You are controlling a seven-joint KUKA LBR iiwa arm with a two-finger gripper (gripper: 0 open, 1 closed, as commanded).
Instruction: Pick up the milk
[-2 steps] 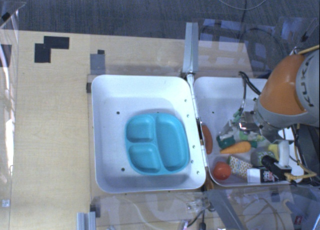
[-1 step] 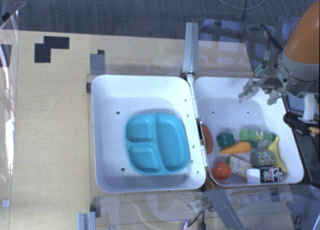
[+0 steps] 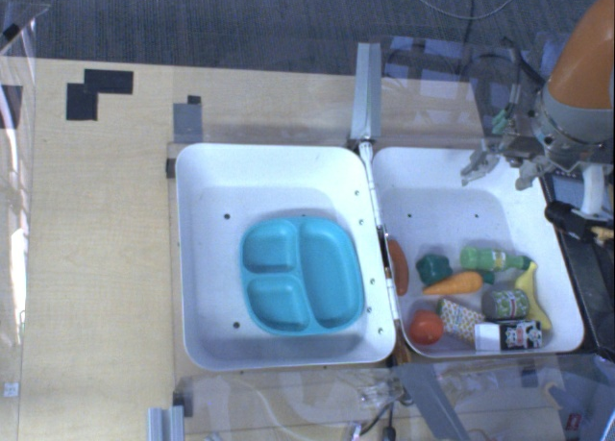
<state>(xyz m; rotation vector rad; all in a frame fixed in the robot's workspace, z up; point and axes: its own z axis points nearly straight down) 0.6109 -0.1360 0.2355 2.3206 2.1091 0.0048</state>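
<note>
Down at the near edge of the right bin (image 3: 567,333) lay the milk (image 3: 509,335), a small white carton with black markings, on its side and touching the grey can (image 3: 504,304) just behind it. To its left sat a red tomato (image 3: 427,326) and a patterned packet (image 3: 461,315); behind those, a carrot (image 3: 454,283), a green pepper (image 3: 433,267), a green bottle (image 3: 492,258) and a banana (image 3: 531,290) along the right. Crowded company, so a clean grab likely called for coming straight down over the carton, fingers spanning its narrow side, clear of the can. Farther back, the gripper (image 3: 500,168) hung over the bin's far right corner, fingers spread and holding nothing, well apart from the milk. In the left bin (image 3: 202,237) lay a blue divided plate (image 3: 302,273).
</note>
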